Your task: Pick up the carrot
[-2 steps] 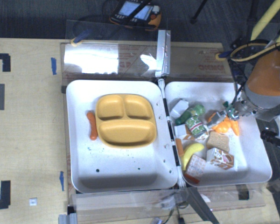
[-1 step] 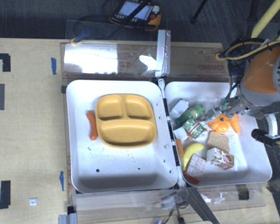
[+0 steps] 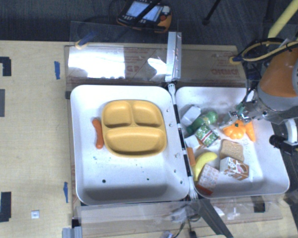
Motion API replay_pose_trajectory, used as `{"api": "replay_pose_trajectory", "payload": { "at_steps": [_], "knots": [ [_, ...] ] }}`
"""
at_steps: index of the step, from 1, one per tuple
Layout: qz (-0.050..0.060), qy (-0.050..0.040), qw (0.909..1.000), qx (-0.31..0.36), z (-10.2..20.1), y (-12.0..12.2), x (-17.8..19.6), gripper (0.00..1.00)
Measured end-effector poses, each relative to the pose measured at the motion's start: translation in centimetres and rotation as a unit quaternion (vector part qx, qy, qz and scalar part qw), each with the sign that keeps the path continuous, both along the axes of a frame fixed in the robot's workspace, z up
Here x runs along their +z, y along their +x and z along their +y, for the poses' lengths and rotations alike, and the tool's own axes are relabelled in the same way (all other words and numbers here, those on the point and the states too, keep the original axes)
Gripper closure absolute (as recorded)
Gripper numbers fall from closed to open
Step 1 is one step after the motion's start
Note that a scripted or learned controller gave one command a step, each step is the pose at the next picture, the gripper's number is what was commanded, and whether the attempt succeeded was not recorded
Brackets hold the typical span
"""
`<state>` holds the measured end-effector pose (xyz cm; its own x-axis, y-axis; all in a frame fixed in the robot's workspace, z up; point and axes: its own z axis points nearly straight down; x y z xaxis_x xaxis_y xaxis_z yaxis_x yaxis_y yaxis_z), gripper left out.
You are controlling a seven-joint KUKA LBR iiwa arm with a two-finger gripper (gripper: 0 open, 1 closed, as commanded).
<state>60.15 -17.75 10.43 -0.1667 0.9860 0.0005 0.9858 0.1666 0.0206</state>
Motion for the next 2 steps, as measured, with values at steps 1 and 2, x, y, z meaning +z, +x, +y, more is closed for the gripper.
{"api": "replay_pose_trajectory", "payload": {
  "at_steps": [1, 2],
  "knots": [
    [0.008, -0.0029, 0.9999, 0.006, 1.3, -1.2, 8.3, 1.0],
    [0.008, -0.0019, 0.9953, -0.097, 5.4, 1.4, 10.1, 1.0]
  ]
}}
